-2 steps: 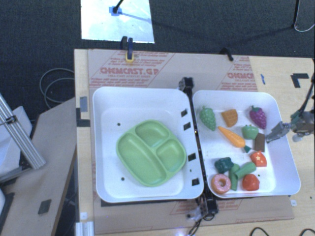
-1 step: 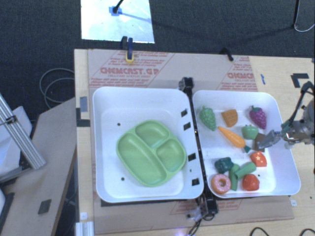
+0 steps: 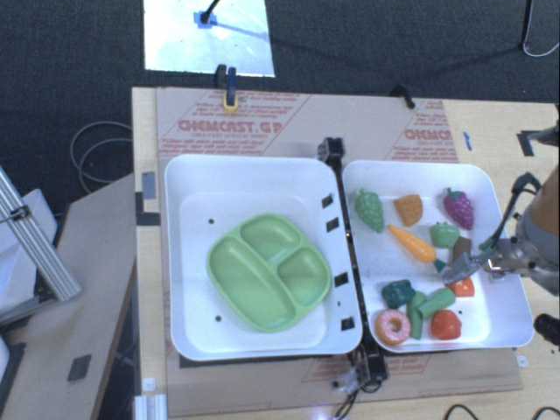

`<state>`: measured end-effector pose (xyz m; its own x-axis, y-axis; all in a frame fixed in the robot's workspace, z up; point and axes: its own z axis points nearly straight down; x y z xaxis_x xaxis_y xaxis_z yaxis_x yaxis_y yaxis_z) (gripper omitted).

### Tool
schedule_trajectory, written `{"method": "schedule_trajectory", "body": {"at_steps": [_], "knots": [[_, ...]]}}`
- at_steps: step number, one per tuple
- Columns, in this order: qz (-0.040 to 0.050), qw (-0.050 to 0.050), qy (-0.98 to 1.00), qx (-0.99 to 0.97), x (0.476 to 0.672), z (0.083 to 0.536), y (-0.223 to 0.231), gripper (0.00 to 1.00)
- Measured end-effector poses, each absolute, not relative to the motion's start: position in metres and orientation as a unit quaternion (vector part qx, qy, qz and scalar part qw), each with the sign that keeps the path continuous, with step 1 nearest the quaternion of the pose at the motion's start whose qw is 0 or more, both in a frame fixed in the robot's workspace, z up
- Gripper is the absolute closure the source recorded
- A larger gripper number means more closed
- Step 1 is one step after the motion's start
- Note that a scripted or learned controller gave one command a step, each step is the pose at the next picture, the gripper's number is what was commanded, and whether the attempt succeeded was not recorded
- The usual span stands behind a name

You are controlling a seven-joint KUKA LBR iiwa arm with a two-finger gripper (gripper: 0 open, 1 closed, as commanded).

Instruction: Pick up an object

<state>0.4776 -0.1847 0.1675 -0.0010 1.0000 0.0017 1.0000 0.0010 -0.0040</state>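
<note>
The arm reaches in from the right, and its gripper (image 3: 461,268) is low in the right bin (image 3: 503,234), among toy food. Whether anything is clamped there cannot be told. Just beside it are a carrot (image 3: 411,242), a green pepper (image 3: 444,234) and a small red-orange piece (image 3: 464,288). Farther off lie green grapes (image 3: 368,209), purple grapes (image 3: 458,206), an orange wedge (image 3: 408,208), broccoli (image 3: 397,293), a donut (image 3: 392,325) and a tomato (image 3: 445,324). The left bin (image 3: 201,199) holds a green divided plate (image 3: 267,271).

right bin (image 3: 490,182) toy-crowded, left bin (image 3: 192,182) edges open
</note>
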Motion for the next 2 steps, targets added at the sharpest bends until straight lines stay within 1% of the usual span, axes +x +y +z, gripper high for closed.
{"method": "schedule_trajectory", "body": {"at_steps": [1,2], "knots": [[0.0005,0.002,-0.707,-0.707,0.483,0.119,-0.192,0.0],[-0.0001,0.0,-0.707,-0.707,0.484,0.083,-0.192,0.0]]}}
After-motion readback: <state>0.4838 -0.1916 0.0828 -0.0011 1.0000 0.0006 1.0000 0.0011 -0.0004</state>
